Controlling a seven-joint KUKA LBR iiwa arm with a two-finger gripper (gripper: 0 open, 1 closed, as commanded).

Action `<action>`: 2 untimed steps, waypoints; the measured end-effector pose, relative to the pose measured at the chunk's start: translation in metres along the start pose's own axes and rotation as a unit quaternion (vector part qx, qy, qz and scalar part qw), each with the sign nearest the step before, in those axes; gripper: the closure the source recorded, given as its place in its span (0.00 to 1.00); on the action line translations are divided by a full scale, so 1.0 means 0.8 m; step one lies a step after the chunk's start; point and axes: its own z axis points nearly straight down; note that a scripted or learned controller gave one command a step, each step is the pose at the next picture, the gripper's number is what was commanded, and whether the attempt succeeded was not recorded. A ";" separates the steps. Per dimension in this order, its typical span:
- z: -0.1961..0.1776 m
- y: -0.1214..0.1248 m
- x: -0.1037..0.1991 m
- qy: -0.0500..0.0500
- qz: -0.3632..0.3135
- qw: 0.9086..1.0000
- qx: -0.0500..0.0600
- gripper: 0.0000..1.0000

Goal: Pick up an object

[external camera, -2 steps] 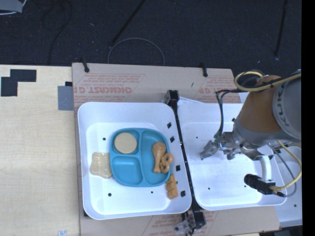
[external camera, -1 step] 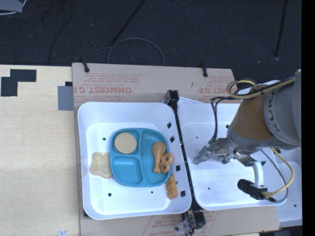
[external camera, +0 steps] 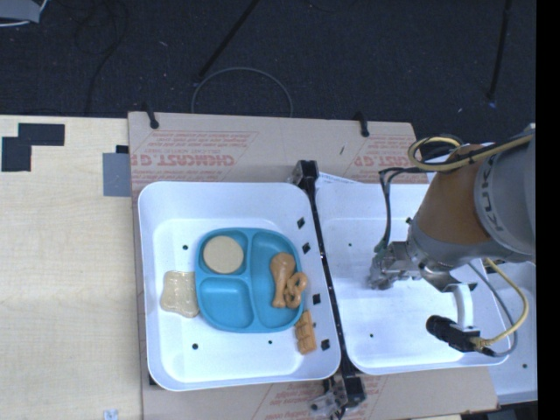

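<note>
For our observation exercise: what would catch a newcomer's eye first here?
The bright blue divided plate in the left bin, holding a round tan biscuit and a pretzel-like piece. Next, the grey arm with its orange band reaching over the right bin.

A divided tray (external camera: 229, 309) sits in the left bin (external camera: 166, 357), with the hand (external camera: 382, 274) over the right bin (external camera: 385, 357).

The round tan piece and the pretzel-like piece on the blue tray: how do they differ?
The round tan piece is a flat, pale disc; the pretzel-like piece is darker golden-brown, long and twisted with loops. The disc lies in the upper-left compartment of the blue tray; the twisted piece lies lengthwise in the right compartment. Both rest inside the tray in the left bin, apart from the tool.
</note>
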 end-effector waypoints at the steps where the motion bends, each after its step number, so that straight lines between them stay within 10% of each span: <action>1: -0.065 -0.011 0.006 0.000 -0.002 1.000 -0.001 1.00; 2: -0.124 -0.012 -0.007 -0.001 0.000 1.000 -0.002 1.00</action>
